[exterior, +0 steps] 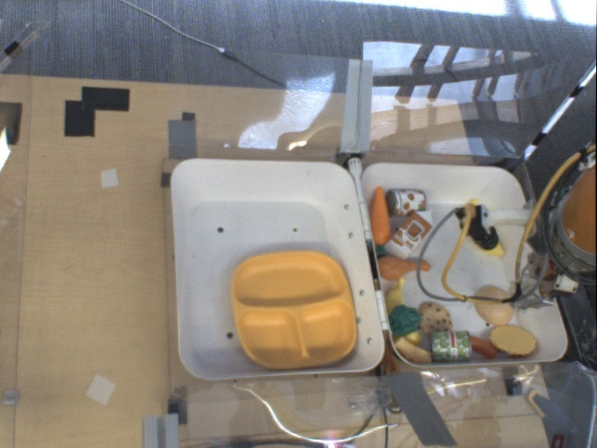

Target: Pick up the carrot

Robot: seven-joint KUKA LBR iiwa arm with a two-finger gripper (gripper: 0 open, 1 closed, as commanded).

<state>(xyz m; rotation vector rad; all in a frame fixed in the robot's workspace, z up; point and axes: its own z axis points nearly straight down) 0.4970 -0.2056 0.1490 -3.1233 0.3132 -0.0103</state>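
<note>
The carrot is a slim orange piece lying lengthwise against the left wall of the right bin, near its far end. My gripper hangs at the right side of that bin, over a pale rounded toy, well to the right of the carrot and apart from it. I see nothing held in it. The grey arm with its orange band enters from the right edge.
Beside the carrot are a small can, a white carton and an orange drumstick-like toy. Broccoli, a cookie, a green can and a bun crowd the near end. The left bin holds a yellow divided plate.
</note>
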